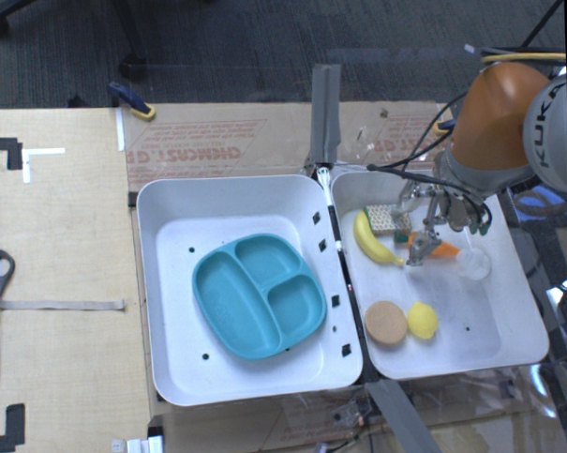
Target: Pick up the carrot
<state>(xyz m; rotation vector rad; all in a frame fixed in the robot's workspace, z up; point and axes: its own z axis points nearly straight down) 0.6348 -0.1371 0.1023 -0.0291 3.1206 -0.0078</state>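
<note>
Arm (503,108) over the right bin (495,338), gripper (419,252) down at the carrot (439,251).
Carrot lies beside the banana (373,240); fingers look spread, one tip touching its left end. Best to centre over the carrot before closing, clear of the banana.

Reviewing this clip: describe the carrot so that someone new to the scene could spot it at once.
Look in the right white bin, in its upper half, just under the arm's hand. The carrot is the small orange piece lying right of the banana and partly covered by the hand. It is the one orange thing there; the banana and lemon are yellow, and the round disc is tan.
</note>
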